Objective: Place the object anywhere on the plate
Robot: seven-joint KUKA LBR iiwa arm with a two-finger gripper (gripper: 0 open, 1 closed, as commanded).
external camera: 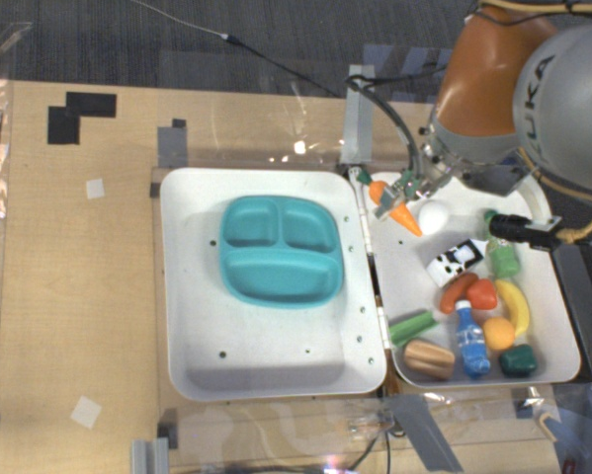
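Down at the top left corner of the right bin (564, 361), fingers (414, 184) hanging low over the toys, too small and blurry to tell whether squeezed tight or let loose. Right below them, touching or nearly so, an orange carrot (405, 218), with a white egg (433, 215) just beside it. Probably the pick, being closest to the wall between the bins. Further down, a heap of toy food: banana (516, 305), blue bottle (469, 338), bread roll (429, 357). Over the wall, inside the left bin (192, 354), the teal plate (281, 250), nothing on it. Carrot not yet there, so lifting and carrying across left to do. Under everything, the wooden bench (68, 314).
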